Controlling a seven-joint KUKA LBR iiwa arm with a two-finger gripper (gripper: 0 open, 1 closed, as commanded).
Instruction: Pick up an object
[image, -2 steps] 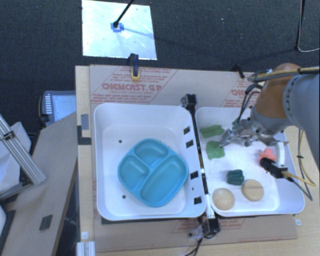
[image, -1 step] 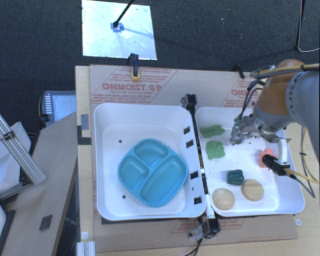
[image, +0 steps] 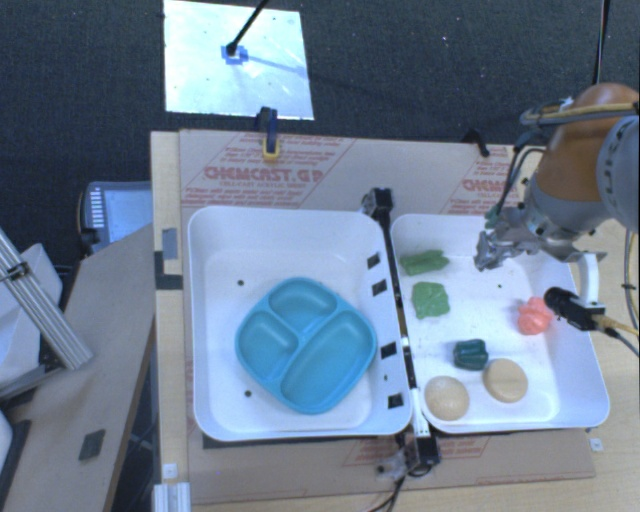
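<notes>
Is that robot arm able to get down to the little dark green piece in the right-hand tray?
Probably yes. The dark green piece lies uncovered in the right bin, apart from its neighbours, and the gripper hangs over the same bin.

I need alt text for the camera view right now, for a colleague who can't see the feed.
The gripper hangs over the far part of the right bin, which holds two green pieces, a dark green piece, a pink piece and two tan round pieces. A blue divided plate lies in the left bin.
</notes>
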